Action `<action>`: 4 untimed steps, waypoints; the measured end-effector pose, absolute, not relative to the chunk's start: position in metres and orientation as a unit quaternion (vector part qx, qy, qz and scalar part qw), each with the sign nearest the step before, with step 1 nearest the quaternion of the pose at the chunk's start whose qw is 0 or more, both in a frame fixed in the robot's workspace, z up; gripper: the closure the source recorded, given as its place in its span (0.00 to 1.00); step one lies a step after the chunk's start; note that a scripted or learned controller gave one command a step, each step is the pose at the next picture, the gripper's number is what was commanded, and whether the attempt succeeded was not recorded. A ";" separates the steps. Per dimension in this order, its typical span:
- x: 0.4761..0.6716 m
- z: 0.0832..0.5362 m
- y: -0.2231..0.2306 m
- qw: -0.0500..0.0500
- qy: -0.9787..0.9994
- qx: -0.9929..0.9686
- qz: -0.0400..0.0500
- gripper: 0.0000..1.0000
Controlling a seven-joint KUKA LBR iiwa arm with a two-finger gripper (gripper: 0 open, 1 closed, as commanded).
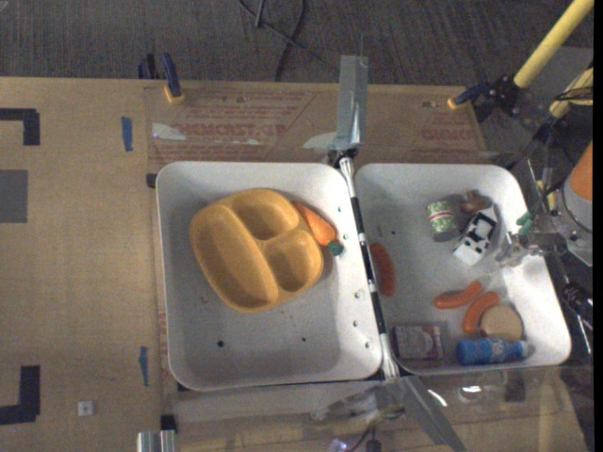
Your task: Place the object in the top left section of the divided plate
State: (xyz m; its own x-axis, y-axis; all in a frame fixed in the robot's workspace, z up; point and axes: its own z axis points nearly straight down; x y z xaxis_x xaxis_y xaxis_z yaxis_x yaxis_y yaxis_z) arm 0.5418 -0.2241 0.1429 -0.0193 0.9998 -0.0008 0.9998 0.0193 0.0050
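1. A yellow divided plate [201, 252] sits in the left bin [283, 351]. None of its three hollows holds anything, so the placing is not yet done.
2. Well to the right of the plate, over the far side of the right bin [415, 191], the gripper [521, 245] hangs low among metal fittings. Whether it is parted or closed cannot be told at this angle, and nothing can be seen in its hold.
3. The task names no item. By position, the likeliest is the small white-and-black toy [476, 237], which lies just on the plate's side of the gripper.
4. An orange carrot [319, 223] rests against the plate's right rim, outside the hollows. It is the other candidate.
5. Handling, as a judgement: the toy looks light, rigid and blocky, and unlikely to break. Its smooth plastic could slip or tip under an off-centre pinch. A hold across its narrow middle, from above, looks safest.
6. Close neighbours are a green-and-white roll [440, 218] and a brown piece [471, 200], both on the plate's side of the toy. A low approach could knock either one.
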 end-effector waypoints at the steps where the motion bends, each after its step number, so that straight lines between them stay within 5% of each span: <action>1: 0.528 0.188 -0.183 0.001 0.719 0.695 0.001 1.00; 2: 0.546 0.089 -0.215 -0.001 0.662 0.750 0.006 1.00; 3: 0.613 0.088 -0.212 0.000 0.649 0.761 0.005 1.00; 4: 0.656 0.086 -0.211 -0.027 0.597 0.801 -0.019 1.00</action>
